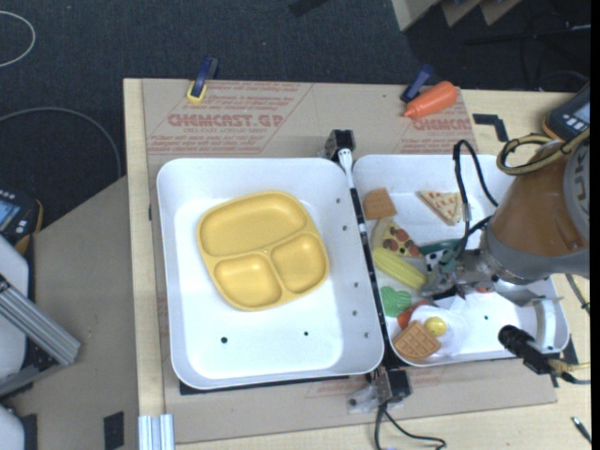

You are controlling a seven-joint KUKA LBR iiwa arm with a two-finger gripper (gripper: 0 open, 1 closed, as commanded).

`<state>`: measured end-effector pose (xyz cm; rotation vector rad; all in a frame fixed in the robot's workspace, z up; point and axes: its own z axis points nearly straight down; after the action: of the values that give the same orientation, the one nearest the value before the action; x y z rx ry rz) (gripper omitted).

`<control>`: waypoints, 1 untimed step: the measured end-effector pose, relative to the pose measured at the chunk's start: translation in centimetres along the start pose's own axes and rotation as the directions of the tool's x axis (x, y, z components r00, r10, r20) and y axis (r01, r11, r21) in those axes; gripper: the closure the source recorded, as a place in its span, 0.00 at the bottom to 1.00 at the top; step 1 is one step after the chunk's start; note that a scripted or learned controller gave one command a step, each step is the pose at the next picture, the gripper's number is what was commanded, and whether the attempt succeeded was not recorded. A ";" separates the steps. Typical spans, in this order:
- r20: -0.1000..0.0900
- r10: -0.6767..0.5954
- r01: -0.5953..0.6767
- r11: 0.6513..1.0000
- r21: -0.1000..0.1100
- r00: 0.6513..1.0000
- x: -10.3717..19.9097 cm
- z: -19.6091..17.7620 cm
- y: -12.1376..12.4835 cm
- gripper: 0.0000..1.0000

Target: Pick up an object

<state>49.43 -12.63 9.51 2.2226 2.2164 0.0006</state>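
Under the gripper lay the right bin w/ its toy food; the wrist hid the tip, so open vs closed couldn't be told. Corn cob sat just left of it, fried egg and waffle just below, pizza slice above. Well left, the left bin held a yellow divided tray. Both bins rested on a wood bench, dark carpet beyond.

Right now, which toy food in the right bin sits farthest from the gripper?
The brown square toast, alone at the bin's upper left corner. The corn and pizza slice lie closer to the gripper.
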 end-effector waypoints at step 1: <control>0.001 -0.004 0.004 1.000 -0.004 1.000 0.0 -4.4 0.8 1.00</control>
<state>50.19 -12.62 13.94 2.2151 2.2188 0.0045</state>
